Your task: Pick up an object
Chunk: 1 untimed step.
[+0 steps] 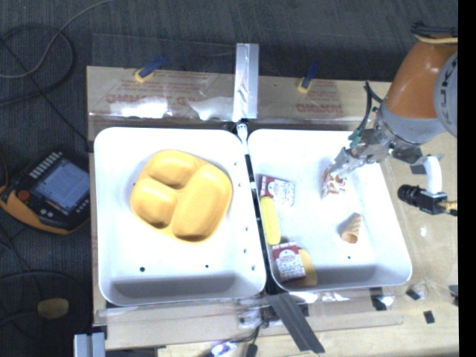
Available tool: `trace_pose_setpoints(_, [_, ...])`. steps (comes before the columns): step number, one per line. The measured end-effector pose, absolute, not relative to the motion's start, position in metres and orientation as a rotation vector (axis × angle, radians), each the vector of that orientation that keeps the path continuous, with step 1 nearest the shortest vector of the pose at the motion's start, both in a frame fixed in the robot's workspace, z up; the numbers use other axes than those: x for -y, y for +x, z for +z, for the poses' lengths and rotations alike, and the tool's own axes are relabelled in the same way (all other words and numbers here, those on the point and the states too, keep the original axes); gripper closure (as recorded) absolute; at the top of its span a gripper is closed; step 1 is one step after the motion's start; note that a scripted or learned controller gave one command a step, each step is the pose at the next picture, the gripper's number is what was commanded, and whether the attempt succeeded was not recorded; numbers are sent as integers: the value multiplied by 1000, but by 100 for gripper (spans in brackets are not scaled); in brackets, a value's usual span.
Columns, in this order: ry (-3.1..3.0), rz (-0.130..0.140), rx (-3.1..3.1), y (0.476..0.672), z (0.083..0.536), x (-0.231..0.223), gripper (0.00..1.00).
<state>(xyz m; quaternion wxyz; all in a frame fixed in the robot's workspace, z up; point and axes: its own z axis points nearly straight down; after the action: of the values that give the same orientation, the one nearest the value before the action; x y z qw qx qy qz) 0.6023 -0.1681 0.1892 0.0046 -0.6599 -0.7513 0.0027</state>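
A: Where is the gripper (348, 159)?

B: Over the right bin (387, 222), toward two o'clock of that bin. The grey arm (420, 88) with its orange band comes in from the bench's three o'clock side.

A: Is it holding anything?

B: A small red-and-white packet (334, 181) sits right at the fingertips, at about seven o'clock from the gripper. The fingers look drawn close on its top edge, so it appears pinched between them.

A: What else lies in that bin?

B: A red-and-white sachet (277, 190) near the bin's ten o'clock corner, a yellow stick (269, 219) just below it along the nine o'clock wall, and another red packet on a yellow piece (291, 263) at seven o'clock. A small tan cone (351, 227) lies near the centre, at five o'clock from the held packet and apart from it.

A: And the left bin (111, 222)?

B: A large yellow lumpy object (181, 194) rests at its centre, touching no wall.

A: Anything off the bench?

B: A handheld pendant with a screen (52, 192) lies on the floor at nine o'clock.
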Motion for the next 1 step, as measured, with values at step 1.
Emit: trace_pose_setpoints(1, [-2067,9,2353,602,189,168,0])
